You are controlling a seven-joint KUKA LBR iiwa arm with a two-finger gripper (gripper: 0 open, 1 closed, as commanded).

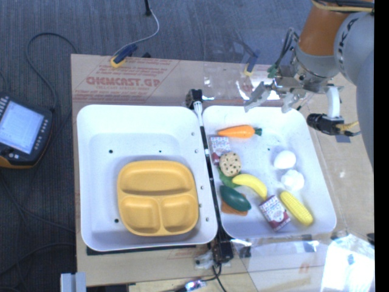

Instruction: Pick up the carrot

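My gripper (271,97) hung spread wide above the carrot (237,131); stiff, light, slick plastic, best pinched mid-body.

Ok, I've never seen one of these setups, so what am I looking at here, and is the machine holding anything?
One camera looks down at a slant on a bench with two white bins. The grey and orange arm coming in from the right is a robot; the tool at its end does the grasping. It hangs over the right bin's far edge, with nothing between its fingers. The carrot it is meant to pick up lies in that bin, just below the tool, with a banana, corn, a cookie, two white eggs and other toy food. The left bin holds a yellow tray.
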